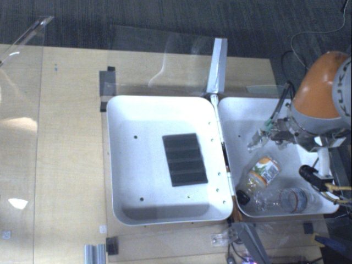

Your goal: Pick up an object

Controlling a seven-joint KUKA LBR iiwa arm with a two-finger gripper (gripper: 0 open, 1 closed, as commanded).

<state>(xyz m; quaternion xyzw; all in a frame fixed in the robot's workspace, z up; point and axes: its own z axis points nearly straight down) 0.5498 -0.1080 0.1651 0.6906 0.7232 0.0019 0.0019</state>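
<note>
Over the bin on the view's right, the gripper point(263, 136) hangs above the white floor toward the bin's far side. It shows as a small tangle of metal and wiring at the end of the arm. From this height I cannot tell whether the pincer is released or clenched, and nothing can be seen gripped in it. Behind it, toward the view's right edge, rises the grey arm point(322, 89) with its broad orange band. Just nearer the camera than the gripper, and apart from it, a clear plastic bottle point(263, 172) lies on its side on the floor of the right bin point(236, 114). It has an orange and green label around its middle. A small dark piece at its near end may be the cap, though that is unclear. Beside the bottle, close to the bin's near rim, lies a see-through cup point(294, 199) with a bluish ring, also on its side. Across the divide, the left bin point(137, 120) holds a single dark rectangular slab point(185, 159) with ridges across it. The slab lies flat near the middle, slightly turned, and well apart from the gripper. Both bins sit side by side on a pale wooden bench point(66, 147).
</note>
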